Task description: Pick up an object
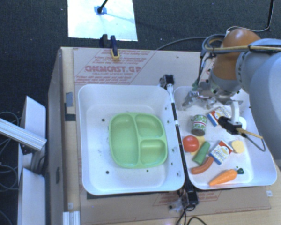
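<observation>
The right bin [267, 168] holds several toy foods. A green-labelled can [199, 124] stands near its middle, with a red tomato [190, 143] just below it. Below the tomato lie a green cucumber [202, 152], an orange sausage [202, 165] and a carrot [225, 176]. A small red, white and blue box [220, 152] sits beside a yellow cheese piece [238, 146]. Another red and white packet [218, 115] lies to the right of the can. My gripper [191, 99] hangs low over the bin's far left corner, above the can and apart from it, with nothing seen in it.
The left bin [93, 125] carries a green divided plate [137, 139]. A black-edged divider [175, 125] runs between the two bins. The grey arm [262, 74] covers the right bin's far right part. A blue and yellow clamp [113, 46] stands behind the bench.
</observation>
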Controlling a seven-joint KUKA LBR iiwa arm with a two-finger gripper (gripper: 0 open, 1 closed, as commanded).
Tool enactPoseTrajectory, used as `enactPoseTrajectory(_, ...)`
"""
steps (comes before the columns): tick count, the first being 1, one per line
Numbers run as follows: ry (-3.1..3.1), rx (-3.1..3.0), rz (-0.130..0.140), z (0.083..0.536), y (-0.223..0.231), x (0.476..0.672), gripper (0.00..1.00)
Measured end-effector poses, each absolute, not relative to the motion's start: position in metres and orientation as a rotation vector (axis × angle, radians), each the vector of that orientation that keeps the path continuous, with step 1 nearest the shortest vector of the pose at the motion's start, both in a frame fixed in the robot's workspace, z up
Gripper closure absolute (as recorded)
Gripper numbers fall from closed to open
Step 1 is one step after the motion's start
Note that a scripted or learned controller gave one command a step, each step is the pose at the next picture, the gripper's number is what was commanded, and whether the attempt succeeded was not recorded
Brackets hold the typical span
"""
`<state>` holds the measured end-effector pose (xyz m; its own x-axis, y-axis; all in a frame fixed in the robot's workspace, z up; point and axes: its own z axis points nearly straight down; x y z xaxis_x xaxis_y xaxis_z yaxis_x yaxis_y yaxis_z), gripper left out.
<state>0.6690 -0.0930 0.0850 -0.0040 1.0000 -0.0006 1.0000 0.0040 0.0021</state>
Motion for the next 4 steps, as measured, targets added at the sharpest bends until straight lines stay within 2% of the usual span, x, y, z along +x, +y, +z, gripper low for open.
enactPoseTrajectory(4,2.222,2.217,0.002,0.0851,-0.0864,0.6691,0.0)
